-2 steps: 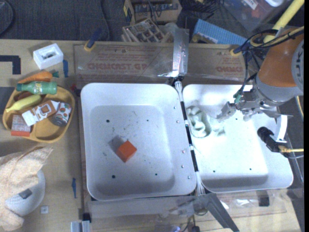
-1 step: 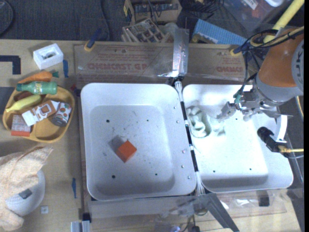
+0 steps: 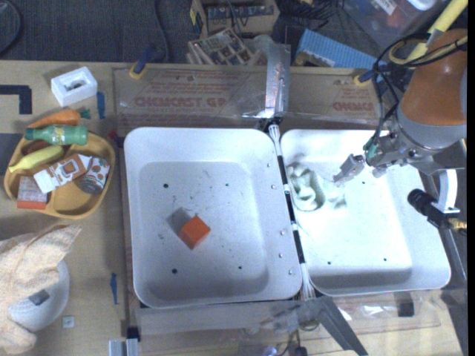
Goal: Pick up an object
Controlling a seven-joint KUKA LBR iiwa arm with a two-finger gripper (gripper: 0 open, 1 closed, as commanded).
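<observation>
the arm (image 3: 434,87) comes in from the right side, and its hand (image 3: 347,170) is over the upper part of the right bin (image 3: 386,265), pointing down and to the left. i cannot tell from this view if the hand is apart or together, because it looks small and a little blurred; nothing can be seen clamped in it.

just to the left of the hand, and a bit lower, a pale green and white object (image 3: 306,187) lies on the floor of the same bin, close to the wall between the two bins. it is near the hand, but i cannot tell if they touch.

far to the left of the hand and lower, in the left bin (image 3: 148,162), there is an orange block (image 3: 196,231) with a small grey piece (image 3: 178,219) touching its upper left side. both are well apart from the hand.

much farther to the left, on the worktop (image 3: 104,288), stands a yellow bowl (image 3: 63,206) with toy food, among it a green bottle (image 3: 58,134). above the bowl is a small white box (image 3: 74,85), and below it lies a light cloth (image 3: 33,265).
</observation>
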